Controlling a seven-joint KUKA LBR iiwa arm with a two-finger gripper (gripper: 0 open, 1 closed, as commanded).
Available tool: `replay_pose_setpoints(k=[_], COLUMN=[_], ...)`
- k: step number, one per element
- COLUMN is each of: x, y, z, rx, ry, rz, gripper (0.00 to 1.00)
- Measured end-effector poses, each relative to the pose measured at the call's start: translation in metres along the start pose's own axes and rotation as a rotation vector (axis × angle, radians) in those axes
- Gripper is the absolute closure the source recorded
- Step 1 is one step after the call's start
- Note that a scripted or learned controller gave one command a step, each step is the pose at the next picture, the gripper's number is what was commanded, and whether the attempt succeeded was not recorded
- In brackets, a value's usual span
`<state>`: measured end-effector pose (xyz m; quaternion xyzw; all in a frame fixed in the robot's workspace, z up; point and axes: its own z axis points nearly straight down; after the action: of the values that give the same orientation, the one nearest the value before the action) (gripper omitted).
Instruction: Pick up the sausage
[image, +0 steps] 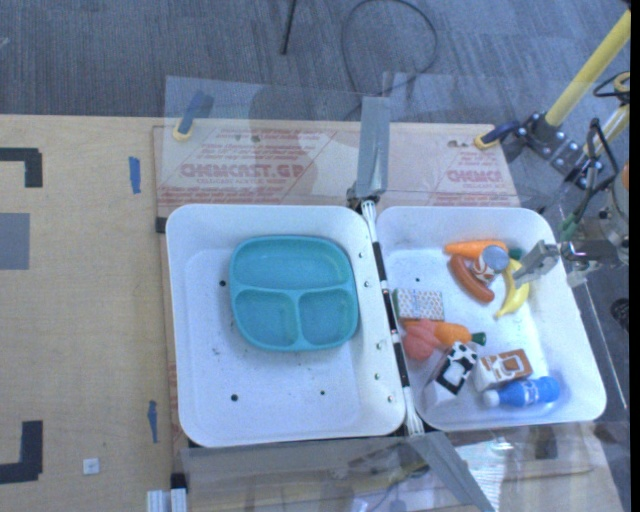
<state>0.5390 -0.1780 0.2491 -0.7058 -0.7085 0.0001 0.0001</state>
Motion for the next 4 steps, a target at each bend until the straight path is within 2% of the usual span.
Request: replay_pose_setpoints(k=[1,2,3,4], x=[0.053,0.06,0.036,0.035], y=[0.04,0.065,0.089,0.091], z=[0.087,0.129,0.161,0.149], rx=[0.0,-0.002,-0.006,-0.013], ry=[0.0,-0.001,-0.001,-0.003], rz=[0.015,-0.089,-0.183,-0.182], gripper=[0.0,0.0,0.0,1.0])
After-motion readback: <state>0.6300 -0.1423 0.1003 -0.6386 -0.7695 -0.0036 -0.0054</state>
